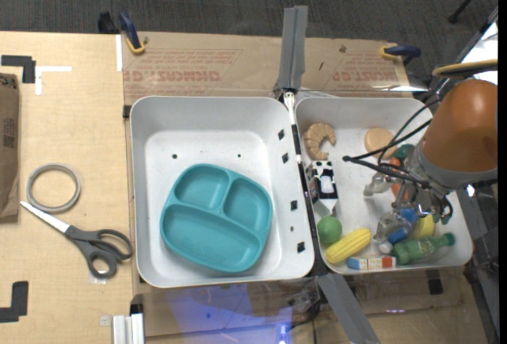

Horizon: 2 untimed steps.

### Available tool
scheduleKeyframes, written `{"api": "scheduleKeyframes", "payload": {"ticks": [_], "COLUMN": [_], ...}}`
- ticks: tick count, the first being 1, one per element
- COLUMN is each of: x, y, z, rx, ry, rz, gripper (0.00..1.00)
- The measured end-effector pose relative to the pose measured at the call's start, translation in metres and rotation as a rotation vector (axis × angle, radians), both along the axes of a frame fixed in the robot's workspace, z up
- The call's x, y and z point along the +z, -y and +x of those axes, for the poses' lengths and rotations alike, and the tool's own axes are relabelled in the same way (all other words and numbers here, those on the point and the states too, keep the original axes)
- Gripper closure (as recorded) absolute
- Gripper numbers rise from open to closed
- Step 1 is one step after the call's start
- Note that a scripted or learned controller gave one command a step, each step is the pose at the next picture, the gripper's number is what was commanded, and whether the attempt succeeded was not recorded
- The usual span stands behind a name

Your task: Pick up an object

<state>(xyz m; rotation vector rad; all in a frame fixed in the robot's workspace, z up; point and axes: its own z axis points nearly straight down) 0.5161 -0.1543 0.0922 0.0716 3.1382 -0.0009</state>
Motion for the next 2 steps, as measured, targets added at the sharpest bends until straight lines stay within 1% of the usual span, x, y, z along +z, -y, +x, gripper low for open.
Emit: {"api": "scheduleKeyframes", "payload": {"ticks": [1,2], "x": [0.001,0.012], "y": [0.046,0.046], "z": [0.094,0.096], "rx": [0.020,0.023], "ry": [0.003,0.009], "rz": [-0.001,-0.003], "gripper": [0.00,1.00]}}
